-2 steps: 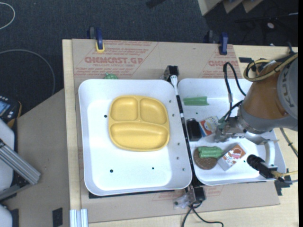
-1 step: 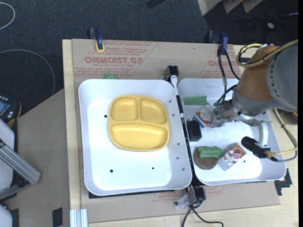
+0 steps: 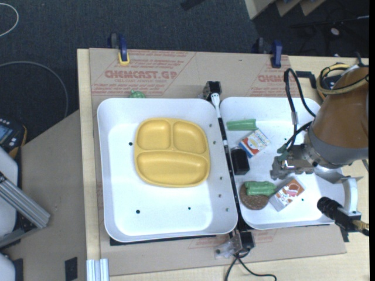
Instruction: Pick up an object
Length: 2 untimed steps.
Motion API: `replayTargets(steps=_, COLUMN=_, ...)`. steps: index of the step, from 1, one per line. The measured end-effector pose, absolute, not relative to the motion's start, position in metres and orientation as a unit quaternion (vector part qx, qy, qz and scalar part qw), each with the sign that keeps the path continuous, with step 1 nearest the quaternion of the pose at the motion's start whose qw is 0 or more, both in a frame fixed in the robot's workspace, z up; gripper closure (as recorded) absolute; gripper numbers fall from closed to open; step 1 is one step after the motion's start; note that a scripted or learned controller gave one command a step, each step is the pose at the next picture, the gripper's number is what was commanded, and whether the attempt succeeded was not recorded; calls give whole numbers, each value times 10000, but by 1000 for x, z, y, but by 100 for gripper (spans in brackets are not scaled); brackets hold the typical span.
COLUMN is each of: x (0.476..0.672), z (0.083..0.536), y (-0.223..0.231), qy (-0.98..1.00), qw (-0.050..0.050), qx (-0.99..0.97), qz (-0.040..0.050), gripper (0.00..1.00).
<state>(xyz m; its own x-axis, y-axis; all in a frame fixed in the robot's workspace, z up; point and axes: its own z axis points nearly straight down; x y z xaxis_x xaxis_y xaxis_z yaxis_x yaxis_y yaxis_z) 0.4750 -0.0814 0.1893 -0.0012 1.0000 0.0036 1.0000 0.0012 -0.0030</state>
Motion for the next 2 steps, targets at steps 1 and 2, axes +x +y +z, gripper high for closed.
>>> replayTargets(steps=1, x=481, z=270, y=6, qy=-7113, qw=-24, qx=-7028, qz=-49, gripper=100)
replayTargets(steps=2, x=489, z=394, y=58, qy=-7104, qw=-45, qx=-7037, qz=-76, gripper=100)
